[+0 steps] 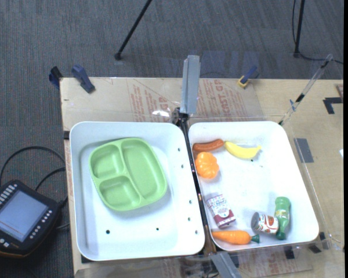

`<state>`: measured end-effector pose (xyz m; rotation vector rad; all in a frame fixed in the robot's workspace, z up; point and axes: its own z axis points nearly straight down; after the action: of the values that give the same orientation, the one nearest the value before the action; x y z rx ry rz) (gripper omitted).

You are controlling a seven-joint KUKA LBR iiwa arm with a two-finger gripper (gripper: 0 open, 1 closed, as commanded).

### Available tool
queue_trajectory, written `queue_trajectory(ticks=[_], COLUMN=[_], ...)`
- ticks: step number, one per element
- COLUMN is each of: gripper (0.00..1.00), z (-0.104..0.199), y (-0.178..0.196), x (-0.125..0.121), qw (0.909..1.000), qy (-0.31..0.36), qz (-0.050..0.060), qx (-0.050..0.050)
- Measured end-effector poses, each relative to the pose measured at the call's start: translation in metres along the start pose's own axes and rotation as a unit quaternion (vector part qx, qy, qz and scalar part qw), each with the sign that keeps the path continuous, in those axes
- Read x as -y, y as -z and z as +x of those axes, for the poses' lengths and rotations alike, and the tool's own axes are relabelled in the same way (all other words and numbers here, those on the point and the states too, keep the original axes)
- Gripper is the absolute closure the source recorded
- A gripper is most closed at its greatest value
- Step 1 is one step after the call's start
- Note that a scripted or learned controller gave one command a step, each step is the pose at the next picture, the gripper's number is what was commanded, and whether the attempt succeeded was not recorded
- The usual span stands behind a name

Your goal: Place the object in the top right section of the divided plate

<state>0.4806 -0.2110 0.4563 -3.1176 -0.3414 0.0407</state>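
Note:
A green divided plate (127, 172) lies in the left white bin (93, 236), with three sections that hold nothing. The right white bin (290, 172) holds toy food: a brown sausage (208, 145), a yellow banana (242, 150), an orange pumpkin (206, 165), a small red and white carton (220, 209), a carrot (236, 237), a tin can (264, 223) and a green bottle (282, 216).
A grey upright post (190, 91) stands at the back between the two bins. A teach pendant (20, 216) lies on the floor at the left. Blue clamps (81, 77) grip the bench's far edge, and tripod legs (136, 25) stand behind it.

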Motion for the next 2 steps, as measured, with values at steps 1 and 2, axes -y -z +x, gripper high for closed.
queue_trajectory(ticks=[1, 2], gripper=[1.0, 1.0], z=[0.0018, 0.0037], y=[0.0073, 0.0146], x=[0.0008, 0.0016], qw=[1.0, 1.0], qy=[0.004, 0.008], qz=[0.001, 0.001], qx=[0.003, 0.006])
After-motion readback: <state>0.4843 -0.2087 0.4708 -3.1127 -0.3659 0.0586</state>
